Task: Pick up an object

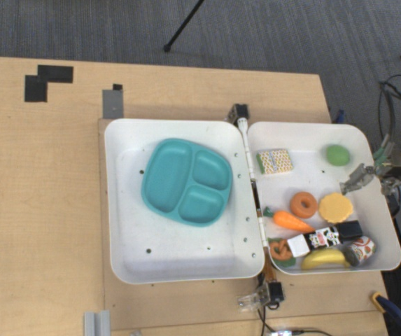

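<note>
yellow disc (335, 207) lies just below-left of the fingers (357, 177).

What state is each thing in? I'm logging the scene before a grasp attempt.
gripper: above the right bin's right rim, nothing visibly held.
teal tray: flat in the left bin.
green ball: lying apart from the rest.
donut: flat, touching the carrot.
banana: lying against the bin's near wall.

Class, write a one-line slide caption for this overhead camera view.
Gripper at the right bin's edge, near toy foods; teal plate in the left bin.
</note>
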Action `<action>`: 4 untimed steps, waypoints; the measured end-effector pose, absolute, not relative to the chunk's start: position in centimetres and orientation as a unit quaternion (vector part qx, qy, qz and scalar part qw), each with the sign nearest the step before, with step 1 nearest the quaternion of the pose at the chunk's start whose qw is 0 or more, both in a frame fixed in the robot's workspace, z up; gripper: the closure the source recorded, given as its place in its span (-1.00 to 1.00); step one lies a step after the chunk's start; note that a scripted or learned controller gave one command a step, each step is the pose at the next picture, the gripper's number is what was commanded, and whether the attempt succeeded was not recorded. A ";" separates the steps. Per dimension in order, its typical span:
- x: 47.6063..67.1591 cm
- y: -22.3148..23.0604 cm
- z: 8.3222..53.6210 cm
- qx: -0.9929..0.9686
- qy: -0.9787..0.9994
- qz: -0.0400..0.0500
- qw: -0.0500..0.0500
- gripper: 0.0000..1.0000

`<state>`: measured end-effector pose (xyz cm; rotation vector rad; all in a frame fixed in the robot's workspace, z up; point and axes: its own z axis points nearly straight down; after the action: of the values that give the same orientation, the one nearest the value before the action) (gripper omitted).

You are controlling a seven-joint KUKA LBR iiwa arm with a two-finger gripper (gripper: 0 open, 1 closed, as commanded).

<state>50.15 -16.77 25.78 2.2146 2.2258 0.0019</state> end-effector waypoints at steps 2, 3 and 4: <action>50.7 -8.6 8.8 0.706 0.708 0.004 0.006 -1.00; 58.6 -9.8 8.7 0.705 0.709 0.003 0.004 -1.00; 58.7 -9.7 9.9 0.704 0.710 0.005 0.006 1.00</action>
<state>58.74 -9.71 9.91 2.2038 2.2220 0.0141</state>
